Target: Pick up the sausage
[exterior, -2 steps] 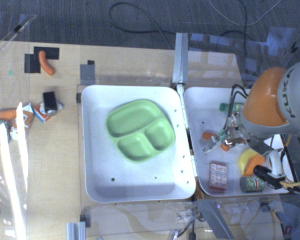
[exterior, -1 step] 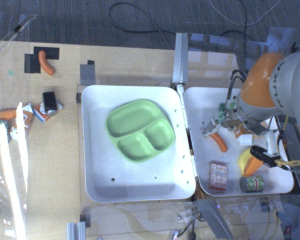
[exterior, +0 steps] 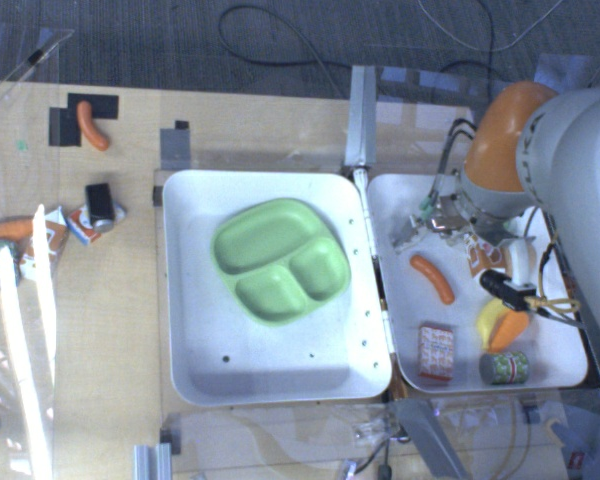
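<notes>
The sausage (exterior: 432, 278), orange-red and short, lies on the floor of the right bin (exterior: 400, 203), near its middle and slanting down to the right. My gripper (exterior: 436, 218) hangs over the upper part of the same bin, just above and behind the sausage and apart from it. Nothing is visibly held. The grey arm with its orange band (exterior: 505, 138) covers the bin's upper right corner.
In the right bin's lower part lie a red patterned box (exterior: 436, 353), a green can (exterior: 505, 368), a yellow piece (exterior: 490, 318) and an orange piece (exterior: 510, 331). The left bin (exterior: 195, 358) bears a green divided plate (exterior: 280, 260). Another sausage-like item (exterior: 92, 128) lies on the bench far left.
</notes>
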Tool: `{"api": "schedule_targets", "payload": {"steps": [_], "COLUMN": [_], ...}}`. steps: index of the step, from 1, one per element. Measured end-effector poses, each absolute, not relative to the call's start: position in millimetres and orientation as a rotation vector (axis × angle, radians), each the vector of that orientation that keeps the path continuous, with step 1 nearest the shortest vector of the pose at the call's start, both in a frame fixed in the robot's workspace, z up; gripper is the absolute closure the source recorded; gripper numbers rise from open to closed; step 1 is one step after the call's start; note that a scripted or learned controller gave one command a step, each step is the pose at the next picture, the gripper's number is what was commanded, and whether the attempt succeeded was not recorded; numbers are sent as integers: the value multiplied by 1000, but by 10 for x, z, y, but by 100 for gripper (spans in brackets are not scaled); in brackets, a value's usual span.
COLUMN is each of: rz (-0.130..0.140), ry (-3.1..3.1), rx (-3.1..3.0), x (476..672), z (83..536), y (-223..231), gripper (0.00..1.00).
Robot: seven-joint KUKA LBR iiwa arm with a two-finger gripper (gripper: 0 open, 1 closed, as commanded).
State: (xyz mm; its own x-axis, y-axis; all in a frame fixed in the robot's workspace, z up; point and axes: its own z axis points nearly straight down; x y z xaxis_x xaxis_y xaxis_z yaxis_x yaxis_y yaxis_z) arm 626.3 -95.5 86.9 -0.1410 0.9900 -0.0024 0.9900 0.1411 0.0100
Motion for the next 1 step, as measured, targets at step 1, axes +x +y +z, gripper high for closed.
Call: {"api": "schedule_targets", "payload": {"steps": [1], "rz": [12], "ry": [2402], "rx": [2009], "x": [5760], "z": [878], "y": [-951], "gripper": [0]}}
